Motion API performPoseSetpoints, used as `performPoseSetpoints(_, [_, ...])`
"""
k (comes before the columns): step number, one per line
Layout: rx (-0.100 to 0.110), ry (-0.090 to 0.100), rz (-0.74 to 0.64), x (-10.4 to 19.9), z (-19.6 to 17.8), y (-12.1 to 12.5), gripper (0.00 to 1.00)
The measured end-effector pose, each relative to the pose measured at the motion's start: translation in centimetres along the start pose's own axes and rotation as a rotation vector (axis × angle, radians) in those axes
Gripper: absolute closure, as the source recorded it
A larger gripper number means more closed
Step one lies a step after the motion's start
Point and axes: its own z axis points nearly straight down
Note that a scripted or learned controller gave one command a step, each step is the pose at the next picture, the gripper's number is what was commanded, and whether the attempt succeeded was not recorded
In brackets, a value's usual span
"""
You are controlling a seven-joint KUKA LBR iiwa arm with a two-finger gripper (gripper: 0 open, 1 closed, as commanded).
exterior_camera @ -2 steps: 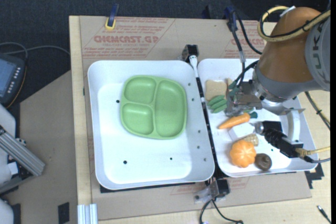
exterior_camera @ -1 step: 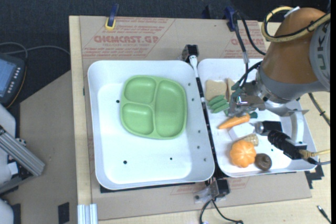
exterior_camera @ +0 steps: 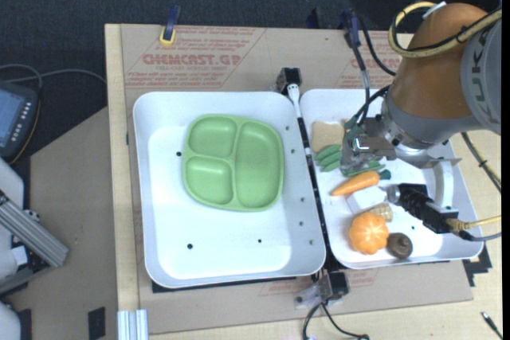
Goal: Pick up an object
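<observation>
We cannot tell how our fingers (exterior_camera: 360,154) stand above the right bin (exterior_camera: 454,247); crowded just beside them, the carrot (exterior_camera: 355,184) and green vegetable (exterior_camera: 328,156) risk a glancing, failed grasp.

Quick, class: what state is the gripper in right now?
Gripper: low in the right bin over the green item, beside the carrot; open or shut cannot be told.

Bench (exterior_camera: 199,60) bears left bin (exterior_camera: 159,251), right bin (exterior_camera: 335,103) side by side, touching
</observation>
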Motion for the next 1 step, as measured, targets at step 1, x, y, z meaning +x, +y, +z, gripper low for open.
performPoseSetpoints(1, [0.0,0.0,0.003,-1.71,-0.78,-0.83,1.0])
